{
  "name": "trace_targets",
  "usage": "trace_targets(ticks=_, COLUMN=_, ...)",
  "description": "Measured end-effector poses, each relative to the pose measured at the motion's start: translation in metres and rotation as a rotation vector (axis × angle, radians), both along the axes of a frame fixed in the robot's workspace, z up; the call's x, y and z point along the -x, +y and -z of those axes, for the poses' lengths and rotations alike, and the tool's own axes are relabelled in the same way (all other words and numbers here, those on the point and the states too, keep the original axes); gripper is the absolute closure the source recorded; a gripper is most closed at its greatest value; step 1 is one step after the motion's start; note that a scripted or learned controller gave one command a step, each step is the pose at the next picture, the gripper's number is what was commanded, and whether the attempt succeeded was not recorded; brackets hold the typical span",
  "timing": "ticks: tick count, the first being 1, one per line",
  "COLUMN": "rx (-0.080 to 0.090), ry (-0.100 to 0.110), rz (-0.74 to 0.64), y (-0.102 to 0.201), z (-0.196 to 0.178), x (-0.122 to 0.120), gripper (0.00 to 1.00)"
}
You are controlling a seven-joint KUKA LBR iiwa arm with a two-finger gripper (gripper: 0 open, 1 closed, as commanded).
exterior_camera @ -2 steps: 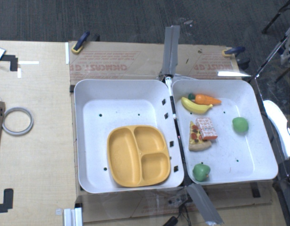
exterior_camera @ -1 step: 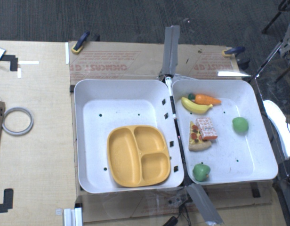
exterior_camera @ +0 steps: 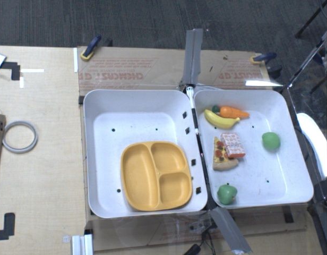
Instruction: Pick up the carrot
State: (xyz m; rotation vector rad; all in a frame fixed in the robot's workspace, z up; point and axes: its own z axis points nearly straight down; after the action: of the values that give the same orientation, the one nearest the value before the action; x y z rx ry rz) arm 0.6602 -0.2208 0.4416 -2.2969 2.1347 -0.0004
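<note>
Worktop (exterior_camera: 41, 195): pale wood, bearing two white bins side by side, with brown cardboard (exterior_camera: 137, 70) lying behind them.
Left bin (exterior_camera: 100, 110): holds a single item, the yellow plate.
Right bin (exterior_camera: 269, 185): holds the food toys, most of them in the half nearer the left bin.
Yellow plate (exterior_camera: 155, 175): three compartments, lying flat in the near half of the left bin.
Tape roll (exterior_camera: 4, 138): grey ring lying flat on the worktop, well apart from the bins, on the far side of the left bin from the right one.
Banana (exterior_camera: 221, 119): yellow, at the far end of the right bin, near the shared wall.
Pizza slice (exterior_camera: 223, 155): lies nearer the camera than the banana, with a small red and white carton (exterior_camera: 233, 145) touching it.
Carrot (exterior_camera: 233, 112): orange with a green top, lying flat at the far end of the right bin, just behind the banana and touching it.
Green ball (exterior_camera: 270, 141): alone, well apart from the carrot.
Green vegetable (exterior_camera: 226, 194): at the near rim of the right bin.
Hand: whether it is released or clenched cannot be told, so places are given between the things themselves.
</note>
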Motion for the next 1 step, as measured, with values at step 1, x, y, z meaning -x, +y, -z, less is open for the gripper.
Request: trace_targets(ticks=1, rx=-0.005, ry=-0.003, rz=0.005, y=0.0007, z=-0.0084, x=-0.0014, gripper=1.00)
